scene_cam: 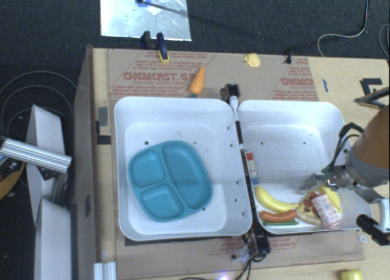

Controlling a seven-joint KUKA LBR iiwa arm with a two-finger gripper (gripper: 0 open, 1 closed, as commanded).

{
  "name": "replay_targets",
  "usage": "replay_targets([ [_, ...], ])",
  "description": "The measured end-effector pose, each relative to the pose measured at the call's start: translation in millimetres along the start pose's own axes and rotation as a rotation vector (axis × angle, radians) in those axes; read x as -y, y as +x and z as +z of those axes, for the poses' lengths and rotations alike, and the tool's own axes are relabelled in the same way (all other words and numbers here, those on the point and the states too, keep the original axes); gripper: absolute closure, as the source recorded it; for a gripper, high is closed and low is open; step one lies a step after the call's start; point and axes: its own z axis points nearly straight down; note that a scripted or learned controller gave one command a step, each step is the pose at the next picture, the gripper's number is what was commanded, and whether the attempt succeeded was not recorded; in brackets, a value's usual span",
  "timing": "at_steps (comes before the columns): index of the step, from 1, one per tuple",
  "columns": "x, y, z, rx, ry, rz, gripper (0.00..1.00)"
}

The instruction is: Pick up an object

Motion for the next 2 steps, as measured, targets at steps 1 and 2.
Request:
replay_targets([
  [1,-1.5,0.2,-13.0,0.000,-0.004,-0.001,1.00],
  [2,-69.7,78.7,-74.3,-0.001,-0.011,-0.014,1.00],
])
